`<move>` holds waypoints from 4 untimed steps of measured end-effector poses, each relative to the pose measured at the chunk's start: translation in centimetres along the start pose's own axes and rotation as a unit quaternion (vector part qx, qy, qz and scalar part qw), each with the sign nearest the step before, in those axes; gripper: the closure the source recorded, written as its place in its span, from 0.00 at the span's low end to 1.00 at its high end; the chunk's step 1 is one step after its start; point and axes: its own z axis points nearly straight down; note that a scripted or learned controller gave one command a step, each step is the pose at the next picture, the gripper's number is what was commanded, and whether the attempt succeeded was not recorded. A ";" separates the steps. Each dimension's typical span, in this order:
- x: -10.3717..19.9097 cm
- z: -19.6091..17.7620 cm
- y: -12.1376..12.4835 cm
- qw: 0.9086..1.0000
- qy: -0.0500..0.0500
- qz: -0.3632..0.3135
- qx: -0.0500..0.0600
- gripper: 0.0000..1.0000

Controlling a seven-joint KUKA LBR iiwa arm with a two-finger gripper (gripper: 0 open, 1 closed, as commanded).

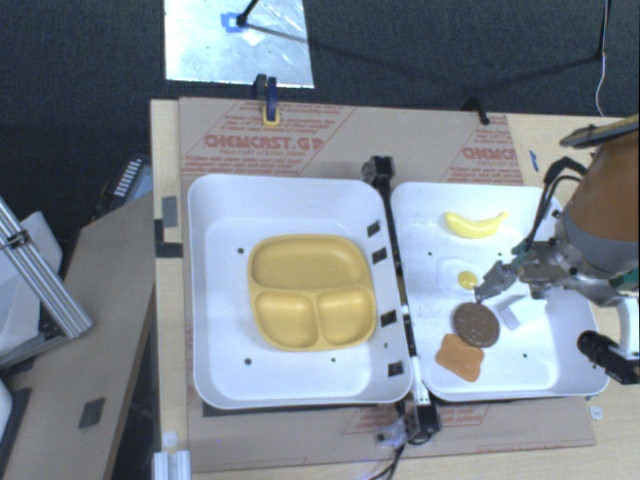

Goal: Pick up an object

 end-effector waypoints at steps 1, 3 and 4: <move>0.1 -0.7 0.3 1.000 -0.001 -0.002 -0.007 0.00; -1.0 8.2 0.2 1.000 -0.001 -0.001 -0.006 0.00; -0.9 12.5 0.5 1.000 -0.001 -0.001 -0.008 0.00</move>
